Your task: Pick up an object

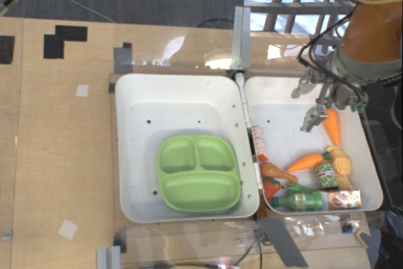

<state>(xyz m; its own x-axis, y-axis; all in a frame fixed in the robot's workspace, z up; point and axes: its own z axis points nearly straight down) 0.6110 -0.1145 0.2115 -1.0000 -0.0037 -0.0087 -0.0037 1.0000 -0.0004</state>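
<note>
My gripper (320, 111) hangs over the right bin (277, 111); a carrot (332, 126) touches it, long axis pointing down-right. Whether my fingers grip it, I cannot tell.

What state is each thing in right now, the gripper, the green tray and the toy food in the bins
Gripper: low in the right bin, beside one carrot.
Green divided tray: flat, upright, in the left bin.
Second carrot: lying on its side.
Green bottle: lying on its side along the near wall.
Corn cob: lying, touching a green can.
</note>
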